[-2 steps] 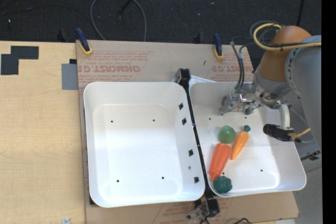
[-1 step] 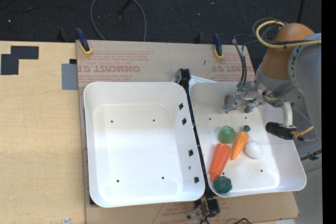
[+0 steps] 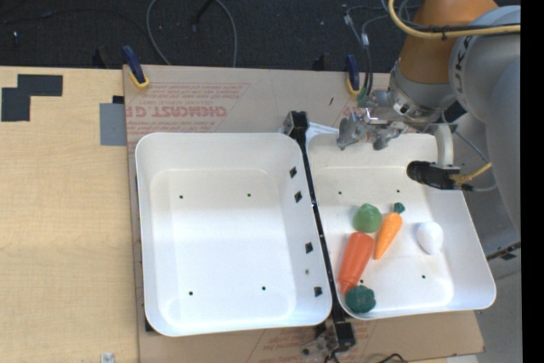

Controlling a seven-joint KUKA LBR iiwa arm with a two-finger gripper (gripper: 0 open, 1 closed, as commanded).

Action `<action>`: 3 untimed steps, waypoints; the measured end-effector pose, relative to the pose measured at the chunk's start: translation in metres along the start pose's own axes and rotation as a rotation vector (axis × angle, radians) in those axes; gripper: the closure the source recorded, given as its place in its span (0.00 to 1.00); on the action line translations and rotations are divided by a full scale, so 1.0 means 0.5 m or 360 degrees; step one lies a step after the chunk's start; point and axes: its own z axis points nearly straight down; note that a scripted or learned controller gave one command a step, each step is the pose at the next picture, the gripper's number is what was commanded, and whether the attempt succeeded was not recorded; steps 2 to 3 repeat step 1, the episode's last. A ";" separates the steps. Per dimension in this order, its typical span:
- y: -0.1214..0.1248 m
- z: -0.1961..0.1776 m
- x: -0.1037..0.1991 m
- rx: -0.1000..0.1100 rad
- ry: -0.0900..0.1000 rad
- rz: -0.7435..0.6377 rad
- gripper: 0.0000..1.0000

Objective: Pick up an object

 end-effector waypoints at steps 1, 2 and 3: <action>-0.005 0.011 0.255 0.0014 0.0004 -0.0005 1.00; -0.005 0.011 0.255 0.0014 0.0004 -0.0005 1.00; -0.005 0.011 0.255 0.0014 0.0004 -0.0005 1.00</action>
